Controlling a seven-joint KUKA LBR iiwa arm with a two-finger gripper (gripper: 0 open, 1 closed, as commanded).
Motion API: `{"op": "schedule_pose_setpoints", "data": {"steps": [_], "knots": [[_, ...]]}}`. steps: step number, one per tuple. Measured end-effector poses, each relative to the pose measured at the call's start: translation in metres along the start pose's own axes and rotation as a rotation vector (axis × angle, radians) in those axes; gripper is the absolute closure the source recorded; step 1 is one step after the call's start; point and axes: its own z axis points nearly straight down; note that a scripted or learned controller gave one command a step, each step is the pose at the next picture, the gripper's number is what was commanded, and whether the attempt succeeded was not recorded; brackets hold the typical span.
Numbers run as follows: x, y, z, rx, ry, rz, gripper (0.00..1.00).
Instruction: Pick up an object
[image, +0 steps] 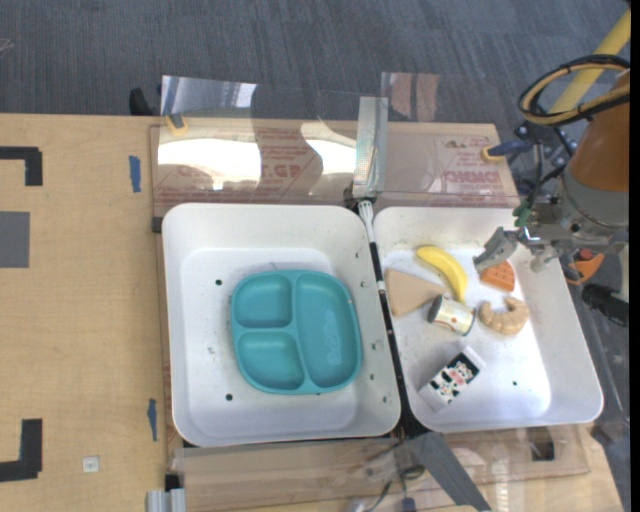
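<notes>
My gripper hangs over the far right part of the right bin, open, with nothing between its fingers. Its left finger is just above an orange wedge-shaped piece. A yellow banana lies to the left of the gripper. Nearer the front are a tan croissant, a small cream cylinder and a tan flat wedge. A black-and-white carton lies closer to the front of that bin.
The left bin holds a teal divided plate. A raised divider separates the two bins. Clear plastic panels stand behind them. Cables and the arm's orange band crowd the right edge.
</notes>
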Motion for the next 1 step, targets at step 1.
{"op": "schedule_pose_setpoints", "data": {"steps": [1], "knots": [[0.0548,0.0722,0.1195,-0.012,-0.002,-0.004,0.0]]}}
